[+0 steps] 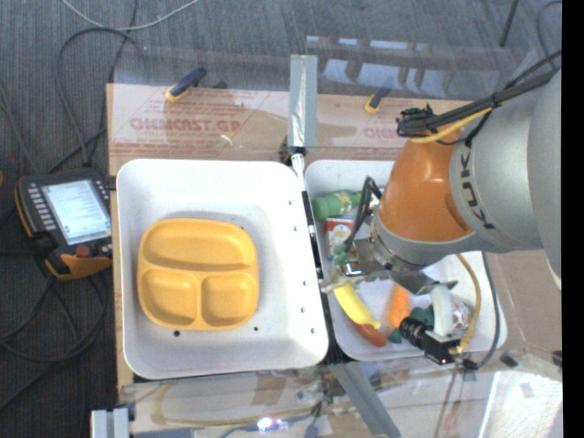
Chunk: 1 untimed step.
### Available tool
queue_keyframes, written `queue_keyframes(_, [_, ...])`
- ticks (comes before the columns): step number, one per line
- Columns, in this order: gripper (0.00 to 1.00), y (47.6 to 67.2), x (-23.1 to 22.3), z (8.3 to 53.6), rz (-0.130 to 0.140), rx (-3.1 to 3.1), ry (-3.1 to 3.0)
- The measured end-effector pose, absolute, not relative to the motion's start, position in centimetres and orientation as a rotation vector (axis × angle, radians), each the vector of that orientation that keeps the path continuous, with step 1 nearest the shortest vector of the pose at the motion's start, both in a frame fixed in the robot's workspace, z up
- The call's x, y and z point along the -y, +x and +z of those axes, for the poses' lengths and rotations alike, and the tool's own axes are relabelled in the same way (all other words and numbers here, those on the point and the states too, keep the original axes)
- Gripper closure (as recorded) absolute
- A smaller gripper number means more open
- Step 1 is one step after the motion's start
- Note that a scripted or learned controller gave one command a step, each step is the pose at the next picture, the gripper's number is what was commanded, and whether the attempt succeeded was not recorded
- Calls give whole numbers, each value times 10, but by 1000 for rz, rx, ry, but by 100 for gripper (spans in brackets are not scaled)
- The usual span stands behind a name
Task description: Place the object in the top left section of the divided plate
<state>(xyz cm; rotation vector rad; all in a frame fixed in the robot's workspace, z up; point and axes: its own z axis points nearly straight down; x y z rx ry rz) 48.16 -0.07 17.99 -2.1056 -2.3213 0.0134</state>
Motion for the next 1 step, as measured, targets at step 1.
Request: queue_keyframes(1, [100,482,-67,180,14,2292,-2139])
